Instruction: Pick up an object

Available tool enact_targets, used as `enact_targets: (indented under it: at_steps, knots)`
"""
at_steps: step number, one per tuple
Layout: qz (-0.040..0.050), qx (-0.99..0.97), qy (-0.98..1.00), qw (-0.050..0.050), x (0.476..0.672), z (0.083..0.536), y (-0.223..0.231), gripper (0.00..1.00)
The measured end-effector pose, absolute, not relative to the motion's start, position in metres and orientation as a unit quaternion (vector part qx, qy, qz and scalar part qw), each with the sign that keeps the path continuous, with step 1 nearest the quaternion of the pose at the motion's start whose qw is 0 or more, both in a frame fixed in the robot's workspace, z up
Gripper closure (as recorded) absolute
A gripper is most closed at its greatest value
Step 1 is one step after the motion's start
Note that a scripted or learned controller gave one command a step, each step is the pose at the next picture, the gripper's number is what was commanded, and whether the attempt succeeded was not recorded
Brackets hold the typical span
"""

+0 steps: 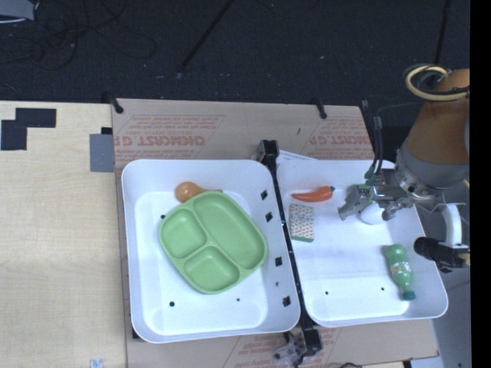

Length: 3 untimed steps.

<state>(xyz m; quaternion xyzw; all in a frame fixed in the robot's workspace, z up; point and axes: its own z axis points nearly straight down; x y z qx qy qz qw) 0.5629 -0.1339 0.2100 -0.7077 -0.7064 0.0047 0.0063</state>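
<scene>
My gripper [371, 205] hangs low over the back of the right bin [360, 313], its fingers spread open. A small white rounded shape shows between them, and I cannot tell what it is. An orange-red chili pepper [312, 195] lies just left of the gripper. A patterned rectangular sponge [301, 223] sits by the bin's left wall. A green bottle [400, 270] lies toward the front right. In the left bin [146, 313] a green divided plate [212, 241] rests with an orange object [188, 191] at its back edge.
The two bins meet at a black-clipped divider [280, 236]. The arm's grey body and orange band [441, 129] rise at the right. Brown cardboard [199, 129] lies under the bins, on a pale wooden bench [54, 244].
</scene>
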Motion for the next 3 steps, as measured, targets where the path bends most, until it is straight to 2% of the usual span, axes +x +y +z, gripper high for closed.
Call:
enact_targets:
  at_steps: [1, 3]
  knots:
    - [0.0004, -0.707, -0.707, 0.0, 0.566, 0.218, -0.134, 0.0]
    - [0.002, -0.708, -0.706, 0.003, 0.567, 0.128, -0.126, 0.0]
